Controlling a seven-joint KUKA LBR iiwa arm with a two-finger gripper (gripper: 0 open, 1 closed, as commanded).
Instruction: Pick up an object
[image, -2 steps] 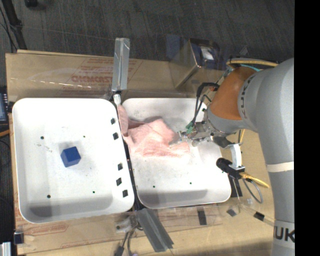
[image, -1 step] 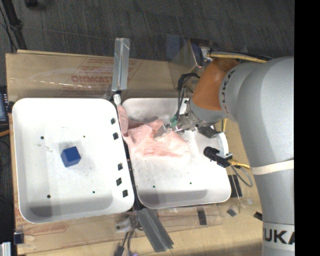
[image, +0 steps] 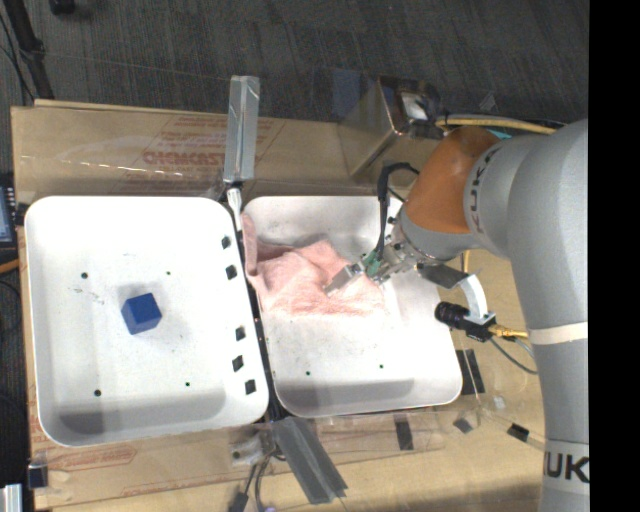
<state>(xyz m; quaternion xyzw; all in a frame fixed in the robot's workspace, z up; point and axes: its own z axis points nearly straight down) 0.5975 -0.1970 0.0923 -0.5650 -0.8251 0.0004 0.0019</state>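
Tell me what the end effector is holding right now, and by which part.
It cannot be told. The end effector sits down on the crumpled pink cloth in the right white bin, near the cloth's right side.

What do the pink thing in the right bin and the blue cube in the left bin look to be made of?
Pink thing: soft cloth, matte, judging by its folds and rumpled outline. Blue cube: rigid, likely foam, plastic or painted wood; flat faces, crisp edges, even colour. The view leaves that open.
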